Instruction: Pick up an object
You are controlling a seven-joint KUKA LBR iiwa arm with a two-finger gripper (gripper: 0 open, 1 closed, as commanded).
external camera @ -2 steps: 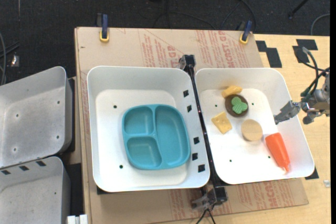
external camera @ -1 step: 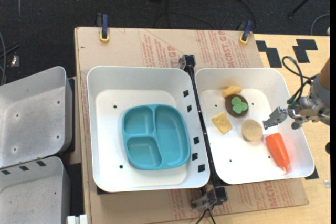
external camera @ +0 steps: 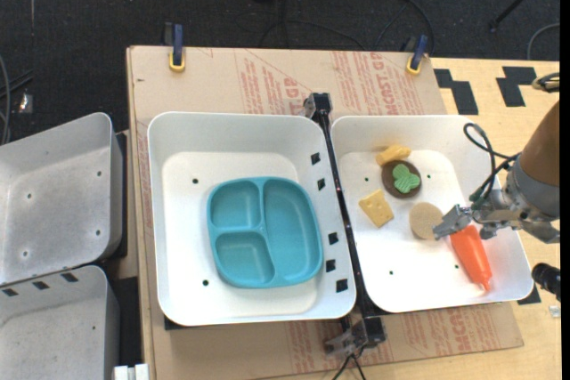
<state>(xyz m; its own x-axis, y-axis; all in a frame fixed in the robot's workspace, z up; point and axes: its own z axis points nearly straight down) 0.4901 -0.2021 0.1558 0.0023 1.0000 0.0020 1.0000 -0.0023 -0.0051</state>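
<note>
Landmark: the black divider (external camera: 337,200) between the two bins; places below are given from it.
Left bin (external camera: 178,191): white, shallow, touching the divider's left side.
Tray (external camera: 264,231): teal, three compartments, flat on the left bin's floor, left of the divider and near it, long side tilted a little.
Right bin (external camera: 427,289): white, touching the divider's right side; it holds all the small items.
Cheese (external camera: 377,209): yellow wedge with holes, just right of the divider, about level with its middle.
Yellow piece (external camera: 393,156): small, right of the divider and toward its far end, touching the top edge of the brown disc.
Brown disc (external camera: 403,179): dark round item with a green blob on top, right of the cheese, further from the divider.
Tan disc (external camera: 427,220): pale round item, right of the cheese, its right edge under the gripper's tip.
Gripper (external camera: 454,222): reaches in from the right, well right of the divider, low over the bin floor between tan disc and carrot; jaw state cannot be told, and nothing is seen held.
Carrot (external camera: 472,257): orange, lying at a slant, farthest from the divider, its upper end just below the gripper.
Arm (external camera: 539,169): grey, orange-brown band above the wrist, at the right bin's outer edge.
</note>
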